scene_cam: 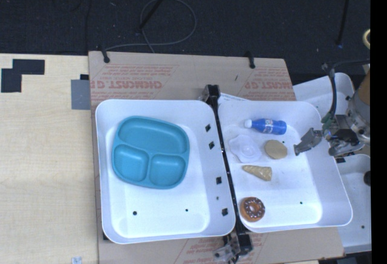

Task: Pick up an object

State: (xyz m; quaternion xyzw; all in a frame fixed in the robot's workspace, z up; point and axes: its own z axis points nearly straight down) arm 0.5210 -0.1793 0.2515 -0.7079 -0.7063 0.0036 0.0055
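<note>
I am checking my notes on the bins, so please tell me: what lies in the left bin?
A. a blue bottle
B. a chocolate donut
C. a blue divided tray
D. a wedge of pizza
C: the blue divided tray lies alone in the left bin, while the bottle and donut lie in the right bin.

**A robot test lab**

Two white bins sit on printed cardboard over a pale wood bench. Loose cables trail across dark carpet behind. Toy food and a blue tray serve as props.
</note>
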